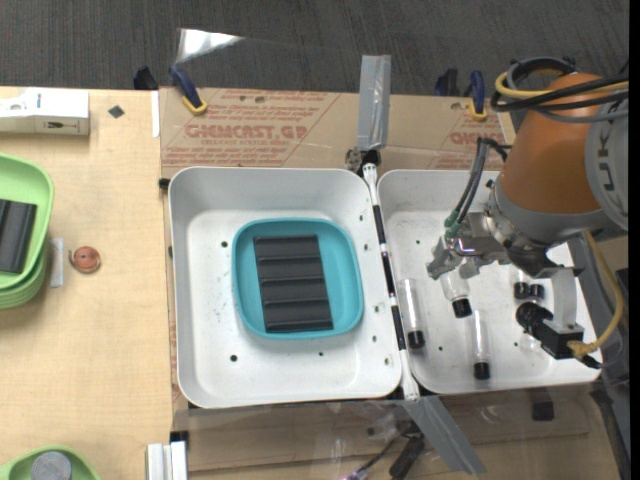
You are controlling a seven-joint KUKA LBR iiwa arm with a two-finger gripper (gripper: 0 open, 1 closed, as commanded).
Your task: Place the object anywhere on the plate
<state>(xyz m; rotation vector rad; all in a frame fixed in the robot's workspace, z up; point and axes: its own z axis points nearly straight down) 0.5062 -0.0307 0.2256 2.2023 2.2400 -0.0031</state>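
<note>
White plastic forms the two shallow bins, and in the left bin [200, 358] a turquoise plate [345, 268] is seen, with a dark ribbed block [292, 281] lying across its middle. In the right bin [420, 363] three clear tubes with black caps are scattered: one [411, 316] lies close to the shared wall, one [479, 345] lies nearer the front, and a shorter one [456, 295] sits directly beneath the gripper [452, 263]. The gripper is lowered over this right bin, close to the short tube, but whether anything has been taken hold of cannot be told, since the tool's own body hides the contact. The pick-up step is judged to be in hand, with the short tube as the likely object; none of the tubes has yet been brought to the plate. For the next move a firm closure across the tube would be called for, then a lift clear of the shared wall and a carry leftward to the plate, where a bare patch of rim or the top of the block could be used; a round tube may roll if it is set down carelessly. The bins are borne on printed cardboard [260, 128] laid over a pale wooden bench [90, 368]. Off to the left a green tray [30, 183] is stacked, and a small reddish disc [86, 259] lies beside it. Dark carpet [300, 18] is seen beyond the bench.
</note>
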